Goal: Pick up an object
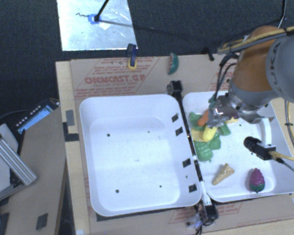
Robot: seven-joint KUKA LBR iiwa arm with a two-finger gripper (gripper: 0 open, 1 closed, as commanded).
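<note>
**Arm above a cluster of toy food in the right-hand bin**

Dark carpet surrounded a bench faced with printed brown cardboard [117, 73], on which two shallow, glossy white bins with rounded corners sat side by side, joined by a black clipped seam. At 9 o'clock from the seam lay the left bin [135, 154], its smooth floor marked by a few small dots. At 3 o'clock lay the right bin [290, 178], entered from the right by the grey arm with its orange band [254, 61]. The gripper [216, 117] was lowered over a heap of small moulded objects at the bin's 10 o'clock corner: a yellow piece [209, 133] just under the metal fingertips, an orange piece [203, 118] beside them, and lumpy green pieces [206, 149] below. Whether the pincer was wide, narrow or closed on anything could not be told. Towards 6 o'clock lay a tan cone-shaped object [222, 173] and a magenta, berry-like object [256, 179], well apart from the heap.
</note>
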